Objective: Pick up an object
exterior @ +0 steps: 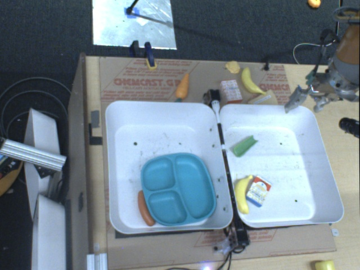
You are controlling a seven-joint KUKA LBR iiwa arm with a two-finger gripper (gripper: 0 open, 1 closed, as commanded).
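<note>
My gripper (307, 100) hangs over the far right corner of the right bin (315, 151), open, with nothing between its fingers. In that bin lie a green block (244, 145) near the left wall, a yellow banana (241, 194) and a small white carton (259, 190) touching each other near the front. The left bin (121, 128) holds a blue divided plate (178, 188) and an orange sausage (145, 207) at the plate's front left. The gripper is well apart from all of these.
Behind the bins on the cardboard lie a carrot (182, 86), a small pinkish box (230, 90), a second banana (251, 82) and a yellow scrap (232, 67). A black divider clamp (214, 98) sits between the bins. The arm's orange band (349, 46) stands at the right edge.
</note>
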